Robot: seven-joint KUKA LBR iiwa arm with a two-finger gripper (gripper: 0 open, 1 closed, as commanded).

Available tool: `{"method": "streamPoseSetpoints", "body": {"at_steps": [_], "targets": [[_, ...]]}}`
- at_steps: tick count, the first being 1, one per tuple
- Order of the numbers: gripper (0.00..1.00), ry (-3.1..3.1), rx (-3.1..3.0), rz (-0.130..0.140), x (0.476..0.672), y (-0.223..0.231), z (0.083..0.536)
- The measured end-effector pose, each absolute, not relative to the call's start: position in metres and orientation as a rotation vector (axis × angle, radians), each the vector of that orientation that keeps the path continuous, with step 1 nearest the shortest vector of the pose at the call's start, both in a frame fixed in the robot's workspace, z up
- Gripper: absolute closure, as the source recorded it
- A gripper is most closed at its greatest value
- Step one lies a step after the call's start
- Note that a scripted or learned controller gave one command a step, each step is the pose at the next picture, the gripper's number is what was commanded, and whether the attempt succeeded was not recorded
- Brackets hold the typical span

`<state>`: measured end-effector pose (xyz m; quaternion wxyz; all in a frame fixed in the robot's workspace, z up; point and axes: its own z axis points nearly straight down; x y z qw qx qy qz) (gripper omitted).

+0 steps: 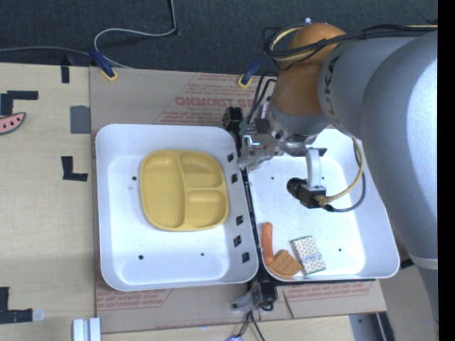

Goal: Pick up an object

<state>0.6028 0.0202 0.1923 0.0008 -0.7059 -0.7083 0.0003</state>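
Grey with an orange band, the arm (384,105) reaches in from the right over the pale table (43,212). Two white bins sit side by side. The left bin (114,190) holds a yellow divided plate (183,190) lying flat near its middle. The pincer (246,151) hangs at the far left of the right bin (355,233), by the shared wall; whether it is clenched or released cannot be told. At that bin's near left corner lie an orange carrot (267,239), a tan waffle piece (286,263) and a small patterned packet (308,253), close together.
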Motion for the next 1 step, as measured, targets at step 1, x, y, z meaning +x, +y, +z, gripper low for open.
{"method": "streamPoseSetpoints", "body": {"at_steps": [1], "targets": [[1.00, -2.224, -2.216, 0.002, 0.5869, 0.0879, 0.1837]]}}
